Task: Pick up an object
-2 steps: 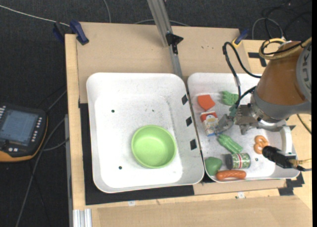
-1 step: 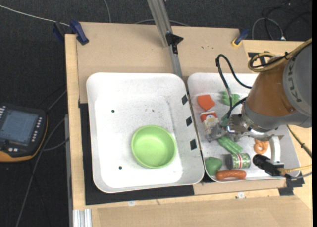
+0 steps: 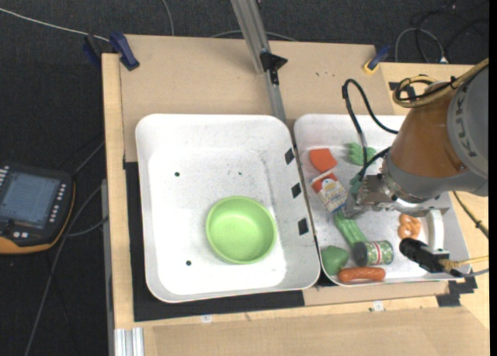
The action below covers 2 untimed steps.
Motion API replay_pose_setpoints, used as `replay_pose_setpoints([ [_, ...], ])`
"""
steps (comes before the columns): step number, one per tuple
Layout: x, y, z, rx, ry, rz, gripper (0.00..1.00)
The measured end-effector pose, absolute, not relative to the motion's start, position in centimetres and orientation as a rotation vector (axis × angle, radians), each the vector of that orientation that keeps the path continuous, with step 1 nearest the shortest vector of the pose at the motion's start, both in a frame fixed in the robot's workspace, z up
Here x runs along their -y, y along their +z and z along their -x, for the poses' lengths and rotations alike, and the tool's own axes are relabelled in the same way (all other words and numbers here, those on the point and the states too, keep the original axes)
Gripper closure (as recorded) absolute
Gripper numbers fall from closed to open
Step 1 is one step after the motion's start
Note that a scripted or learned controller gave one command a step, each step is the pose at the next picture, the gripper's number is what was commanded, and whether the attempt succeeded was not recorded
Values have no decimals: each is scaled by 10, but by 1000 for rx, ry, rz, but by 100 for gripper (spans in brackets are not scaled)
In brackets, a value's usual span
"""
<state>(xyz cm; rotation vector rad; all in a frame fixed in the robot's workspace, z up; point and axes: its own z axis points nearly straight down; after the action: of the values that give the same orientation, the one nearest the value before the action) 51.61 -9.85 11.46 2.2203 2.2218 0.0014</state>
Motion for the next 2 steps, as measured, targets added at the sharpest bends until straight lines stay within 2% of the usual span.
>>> replay_pose_setpoints([
  [2, 98, 232, -528, -2219, 7, -2217, 100],
])
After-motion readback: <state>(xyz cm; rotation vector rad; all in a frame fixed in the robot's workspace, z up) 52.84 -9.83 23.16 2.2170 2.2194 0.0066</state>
